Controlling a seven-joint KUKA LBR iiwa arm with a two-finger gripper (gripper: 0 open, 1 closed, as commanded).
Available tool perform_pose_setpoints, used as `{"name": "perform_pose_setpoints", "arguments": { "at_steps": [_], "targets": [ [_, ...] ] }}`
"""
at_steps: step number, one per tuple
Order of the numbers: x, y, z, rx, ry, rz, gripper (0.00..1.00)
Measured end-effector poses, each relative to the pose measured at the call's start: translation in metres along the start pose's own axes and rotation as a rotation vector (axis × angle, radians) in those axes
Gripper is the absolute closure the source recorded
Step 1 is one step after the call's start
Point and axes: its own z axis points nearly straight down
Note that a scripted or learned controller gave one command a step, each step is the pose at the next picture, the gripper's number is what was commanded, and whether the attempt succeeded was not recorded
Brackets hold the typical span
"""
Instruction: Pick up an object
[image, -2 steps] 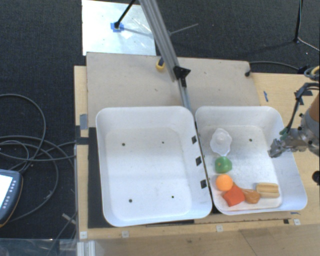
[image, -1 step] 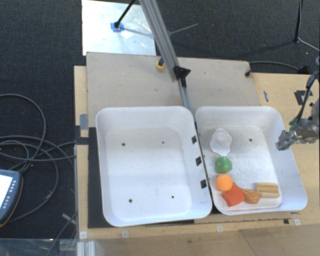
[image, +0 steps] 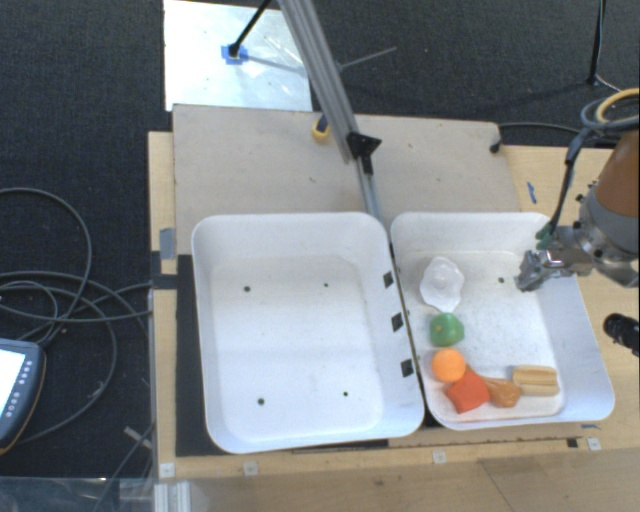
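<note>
Two short metal fingers end the gripper (image: 530, 272), which sits over the far right part of the right bin (image: 500, 232); nothing shows between them, but whether they stand wide or narrow I cannot tell at this size. Behind the gripper the grey arm (image: 612, 228) with its orange band runs off toward the right bin's outer side.

Taking the right bin as the landmark: a crumpled white object (image: 441, 283) lies near its middle, toward the divider side, well apart from the gripper. Just nearer the camera lies a green ball-like piece (image: 447, 328), then an orange ball (image: 449, 364). Touching or almost touching that ball, at the bin's near edge, is a red block (image: 466, 393), with a small brown-orange piece (image: 504, 393) just beside it and a tan bread-like roll (image: 535, 378) beyond that, toward the bin's near right corner.

Beside the right bin, on its left, sits the left bin (image: 215, 300). Behind both, a grey slanted pole (image: 330, 85) crosses the bench (image: 260, 160).
</note>
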Motion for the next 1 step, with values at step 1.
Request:
{"name": "perform_pose_setpoints", "arguments": {
  "at_steps": [1],
  "targets": [
    [0.0454,0.0145,-0.0041,0.0,0.0,0.0,1.0]
  ]
}}
